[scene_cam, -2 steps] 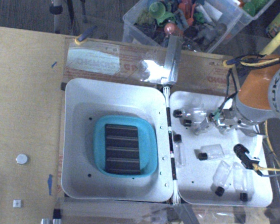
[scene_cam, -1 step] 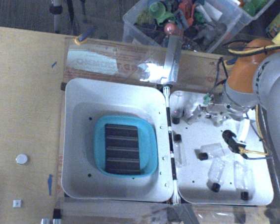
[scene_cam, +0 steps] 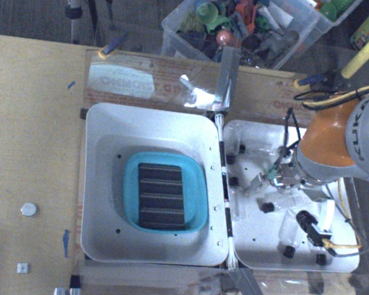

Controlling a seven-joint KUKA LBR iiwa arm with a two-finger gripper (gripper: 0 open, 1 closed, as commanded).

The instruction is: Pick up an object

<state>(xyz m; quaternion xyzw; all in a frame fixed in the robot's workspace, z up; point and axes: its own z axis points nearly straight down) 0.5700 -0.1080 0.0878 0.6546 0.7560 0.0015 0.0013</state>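
— Turquoise, was that the tray (scene_cam: pixel 131 190) in the left bin (scene_cam: pixel 100 135)?

— Yes, it lay flat mid-bin, a dark ribbed block (scene_cam: pixel 161 197) sitting inside it.

— And the arm (scene_cam: pixel 343 137)?

— It hung over the right bin (scene_cam: pixel 259 246), with the gripper (scene_cam: pixel 274 177) low near that bin's middle. Whether it was released or clenched I could not tell. Nothing showed between its tips.

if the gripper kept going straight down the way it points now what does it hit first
Probably the bare floor of the right white bin: the gripper points down into it, small black pieces lying just beside. Depth is unclear.
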